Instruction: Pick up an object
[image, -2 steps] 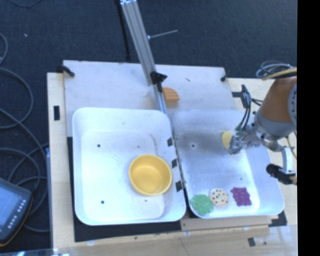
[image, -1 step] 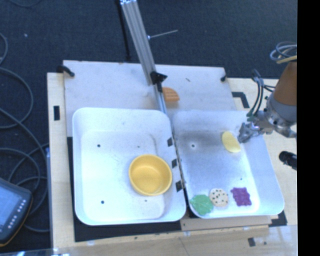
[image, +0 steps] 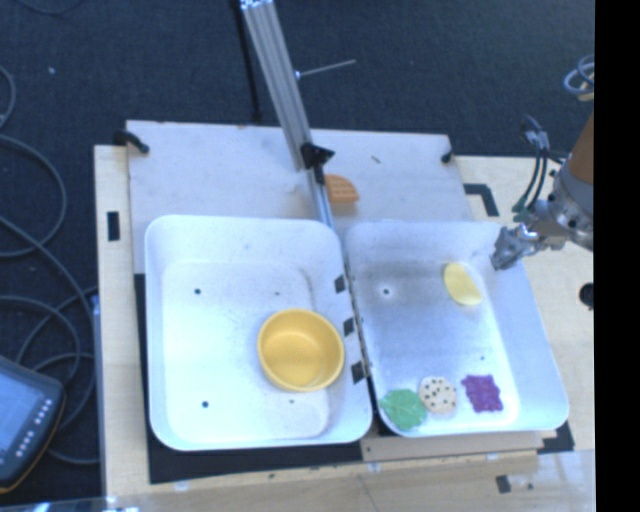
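A light wooden bench seen from above at a slant, carrying two shallow white bins.

The left bin and right bin sit side by side, their inner edges touching, on a dark mat. Behind them lies a pale flat board. An orange object rests on it, just beside a slanting metal rail.
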